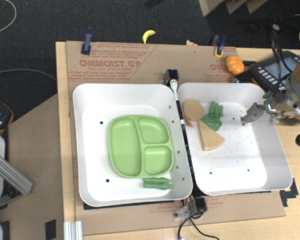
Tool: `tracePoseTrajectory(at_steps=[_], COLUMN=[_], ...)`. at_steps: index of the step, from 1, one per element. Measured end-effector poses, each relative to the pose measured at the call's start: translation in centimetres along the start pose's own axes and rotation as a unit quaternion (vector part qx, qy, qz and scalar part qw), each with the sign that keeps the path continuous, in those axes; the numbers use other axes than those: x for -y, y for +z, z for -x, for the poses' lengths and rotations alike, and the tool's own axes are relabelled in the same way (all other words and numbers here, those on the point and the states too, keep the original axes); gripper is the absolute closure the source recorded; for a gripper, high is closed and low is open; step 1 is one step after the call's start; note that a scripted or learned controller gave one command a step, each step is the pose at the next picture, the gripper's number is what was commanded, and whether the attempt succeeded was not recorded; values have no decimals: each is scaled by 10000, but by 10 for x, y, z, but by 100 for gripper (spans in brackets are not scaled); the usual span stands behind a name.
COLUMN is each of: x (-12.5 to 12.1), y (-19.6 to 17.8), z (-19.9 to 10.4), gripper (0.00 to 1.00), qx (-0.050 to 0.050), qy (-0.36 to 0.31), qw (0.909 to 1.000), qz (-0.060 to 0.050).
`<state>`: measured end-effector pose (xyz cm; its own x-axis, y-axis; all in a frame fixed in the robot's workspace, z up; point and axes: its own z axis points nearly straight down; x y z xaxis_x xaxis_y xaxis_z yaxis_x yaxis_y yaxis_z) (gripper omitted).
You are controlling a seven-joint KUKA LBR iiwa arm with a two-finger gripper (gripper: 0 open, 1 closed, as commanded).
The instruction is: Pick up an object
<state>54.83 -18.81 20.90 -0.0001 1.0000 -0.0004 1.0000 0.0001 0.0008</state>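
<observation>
The claw [253,113] is reaching in from the right edge of the worktop [115,64] and hanging over the right bin [250,179], near that bin's back right corner, with one grey finger slanting down toward the bin floor; whether its fingers are standing apart or together I cannot tell, since they are showing as a single small, dim shape, and nothing is showing between them or touching them. The things to pick are lying well apart from the claw, along the left wall of the right bin: a round tan disc [192,110] is sitting toward the back left corner, a green crumpled toy [213,115] is lying just beside it on its right, and a pale tan wedge [209,138] is lying just in front of both, its tip pointing toward the back. In the left bin [90,104] a green divided plate [139,146] is taking up the middle, and a small dark green piece [157,183] is lying just beside the plate's front edge, toward the bin's front right corner. Outside the bins, an orange ball-like thing [234,64] is resting near the worktop's back right corner and a yellow banana shape [148,35] is lying at the back edge
</observation>
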Motion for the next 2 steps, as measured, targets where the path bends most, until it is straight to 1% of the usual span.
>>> tracePoseTrajectory(at_steps=[1, 2], x=[-24, -55], y=[128, 121], z=[-65, -73], gripper=[0, 0], qx=[-23, 11], qy=[-20, -8], qw=[10000, 10000], qz=[0, 34])
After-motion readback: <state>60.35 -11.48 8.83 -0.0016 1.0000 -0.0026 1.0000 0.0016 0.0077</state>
